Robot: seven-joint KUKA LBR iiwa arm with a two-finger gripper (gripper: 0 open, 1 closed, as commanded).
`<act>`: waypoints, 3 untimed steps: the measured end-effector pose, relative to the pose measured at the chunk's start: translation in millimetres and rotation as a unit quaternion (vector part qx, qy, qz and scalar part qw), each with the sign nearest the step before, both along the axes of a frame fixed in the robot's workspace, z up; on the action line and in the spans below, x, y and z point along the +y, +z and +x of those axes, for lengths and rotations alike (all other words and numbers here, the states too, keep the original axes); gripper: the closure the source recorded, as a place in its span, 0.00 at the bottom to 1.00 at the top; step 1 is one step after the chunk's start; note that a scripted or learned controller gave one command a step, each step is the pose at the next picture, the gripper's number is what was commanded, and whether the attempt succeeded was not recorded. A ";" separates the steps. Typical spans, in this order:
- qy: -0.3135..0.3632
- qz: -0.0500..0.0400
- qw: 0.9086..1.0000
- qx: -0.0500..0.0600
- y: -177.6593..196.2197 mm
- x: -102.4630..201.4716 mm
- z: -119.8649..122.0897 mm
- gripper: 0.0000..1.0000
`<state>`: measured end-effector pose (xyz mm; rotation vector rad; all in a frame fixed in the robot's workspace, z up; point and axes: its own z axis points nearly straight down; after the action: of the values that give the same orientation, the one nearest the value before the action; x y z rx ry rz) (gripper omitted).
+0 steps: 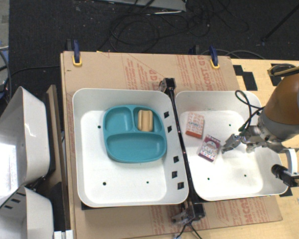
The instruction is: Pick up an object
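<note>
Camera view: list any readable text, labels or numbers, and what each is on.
Cardboard sheet under the bins: large red printed lettering, reversed and faded, not readable.
Red-and-white packet in the right bin: print too small to read.
Purple packet beside the gripper: print blurred, unreadable.
No other text legible.
</note>
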<state>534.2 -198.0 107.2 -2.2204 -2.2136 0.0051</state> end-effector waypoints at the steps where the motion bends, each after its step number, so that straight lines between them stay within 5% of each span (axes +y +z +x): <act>1: 0.000 -0.001 1.000 -0.002 -16.1 0.7 -0.3 0.00; 2: 0.000 -0.001 1.000 -0.004 -4.8 0.5 0.6 1.00; 3: 0.004 -0.002 1.000 -0.006 50.0 8.3 9.2 1.00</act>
<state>543.4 -189.7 157.2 -2.2202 -2.2306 -0.0045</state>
